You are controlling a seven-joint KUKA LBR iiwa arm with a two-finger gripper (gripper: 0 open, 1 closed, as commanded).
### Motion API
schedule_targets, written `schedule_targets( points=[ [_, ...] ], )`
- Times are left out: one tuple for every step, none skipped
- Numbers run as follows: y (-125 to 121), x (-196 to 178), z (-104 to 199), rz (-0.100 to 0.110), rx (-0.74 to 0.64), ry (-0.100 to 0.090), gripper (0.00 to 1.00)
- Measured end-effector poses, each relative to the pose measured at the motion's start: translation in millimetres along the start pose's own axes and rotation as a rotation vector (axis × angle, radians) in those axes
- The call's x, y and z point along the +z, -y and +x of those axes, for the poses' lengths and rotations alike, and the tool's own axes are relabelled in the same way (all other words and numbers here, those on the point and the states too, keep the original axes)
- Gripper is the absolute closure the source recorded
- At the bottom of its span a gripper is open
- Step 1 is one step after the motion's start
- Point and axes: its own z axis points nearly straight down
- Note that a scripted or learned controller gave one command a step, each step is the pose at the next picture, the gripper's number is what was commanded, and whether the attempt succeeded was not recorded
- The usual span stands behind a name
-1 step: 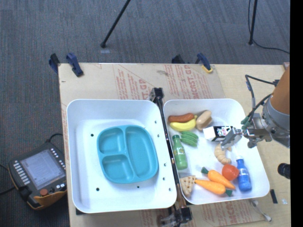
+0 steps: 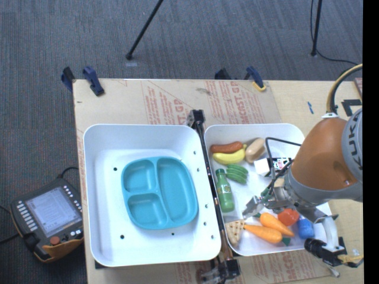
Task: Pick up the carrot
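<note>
Two orange carrots lie in the front of the right bin (image 2: 254, 126): one carrot (image 2: 274, 222) sits beside a red piece, and a longer carrot (image 2: 264, 234) lies just in front of it. My gripper (image 2: 258, 205) hangs low over the bin, just behind and left of the nearer carrot, under the orange wrist band (image 2: 320, 158). Nothing is visibly held in it.
The right bin also holds a green bottle (image 2: 224, 190), a banana (image 2: 230, 156), a sausage (image 2: 227, 147), a green vegetable (image 2: 238, 173), a tan wedge (image 2: 235, 231), a red piece (image 2: 288, 216) and a blue ball (image 2: 305, 228). A blue divided plate (image 2: 159, 192) lies in the left bin (image 2: 98, 158).
</note>
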Motion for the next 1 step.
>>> schedule_targets(
  points=[
    [7.2,43.2,-111.0,-0.004,-0.13,0.003,0.0]
  ],
)
